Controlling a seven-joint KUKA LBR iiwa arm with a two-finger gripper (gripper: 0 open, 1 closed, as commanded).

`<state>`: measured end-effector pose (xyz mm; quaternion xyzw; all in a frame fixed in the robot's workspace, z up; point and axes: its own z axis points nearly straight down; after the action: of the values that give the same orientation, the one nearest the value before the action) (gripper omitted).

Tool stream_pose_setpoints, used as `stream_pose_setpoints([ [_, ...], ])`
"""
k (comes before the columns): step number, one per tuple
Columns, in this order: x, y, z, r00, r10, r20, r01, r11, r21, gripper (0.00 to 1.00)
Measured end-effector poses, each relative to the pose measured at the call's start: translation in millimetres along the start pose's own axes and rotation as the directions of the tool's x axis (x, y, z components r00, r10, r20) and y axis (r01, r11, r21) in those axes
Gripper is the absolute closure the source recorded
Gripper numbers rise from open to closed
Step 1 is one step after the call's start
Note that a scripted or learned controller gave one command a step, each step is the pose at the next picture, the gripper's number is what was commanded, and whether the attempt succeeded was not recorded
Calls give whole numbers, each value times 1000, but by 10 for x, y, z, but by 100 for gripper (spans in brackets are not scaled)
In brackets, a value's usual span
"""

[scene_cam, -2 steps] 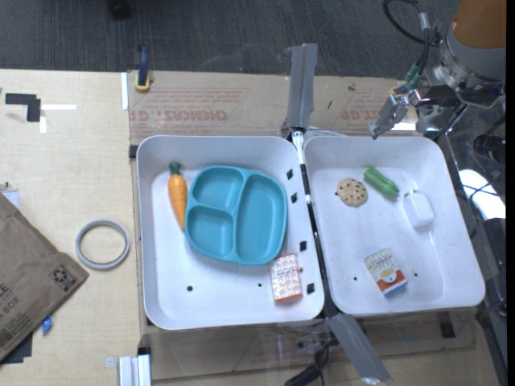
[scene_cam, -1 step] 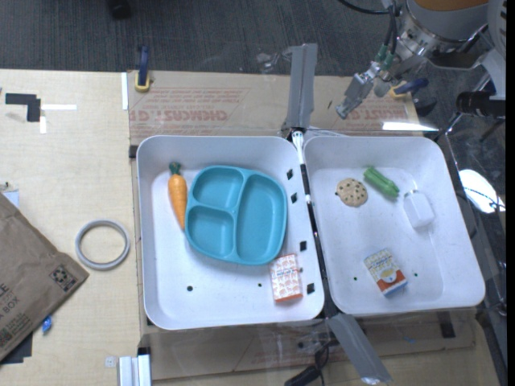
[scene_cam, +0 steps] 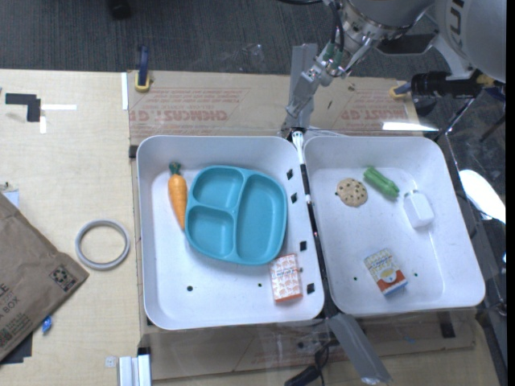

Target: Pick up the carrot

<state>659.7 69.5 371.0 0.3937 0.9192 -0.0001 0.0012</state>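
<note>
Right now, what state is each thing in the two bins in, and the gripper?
carrot: lying in the left bin, along the blue plate's left rim, untouched.
blue plate: flat, compartments bare.
red carton: lying below the plate.
cookie: flat in the right bin.
green vegetable: lying beside the cookie.
white block: lying flat.
juice carton: lying down.
gripper: above the bins' far edge, holding nothing.

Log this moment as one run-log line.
target: small orange carrot with green top, left bin, beside teal divided plate | gripper: above bins' far edge, away from carrot | grasp: not yet
</note>
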Motion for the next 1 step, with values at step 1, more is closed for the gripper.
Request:
stream_pose_setpoints([
  [1,522,139,-346,982,191,0,-191,982,1,0],
])
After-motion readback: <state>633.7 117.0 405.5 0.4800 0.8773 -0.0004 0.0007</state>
